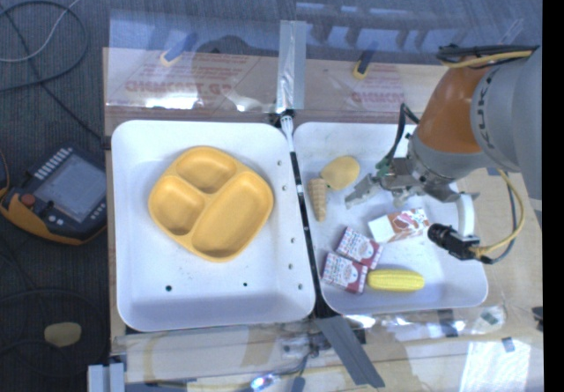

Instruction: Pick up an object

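Two bins (132, 205) (458, 293), one yellow tray (211, 203), three cartons (358, 247) (344, 273) (401, 225), one corn cob (395, 280)

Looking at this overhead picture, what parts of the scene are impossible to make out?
- Gripper: its fingertips blur together above the right bin, so nothing settles whether it grips anything.
- White packet: its label is too small to read, and the arm's wrist covers its upper edge.
- Arm: cut off by the view's right side.

Potato (340, 172): pale yellow, rounded, lying at the far left of the right bin (458, 293).
Cone (316, 197): ridged, tan, just near-left of the potato, against the bin's left wall.
Cartons (351, 260): two small red-and-white boxes, side by side, near centre.
Corn cob (395, 280): yellow, lying flat, just right of the cartons.
White packet (398, 226): red-marked, right of centre.
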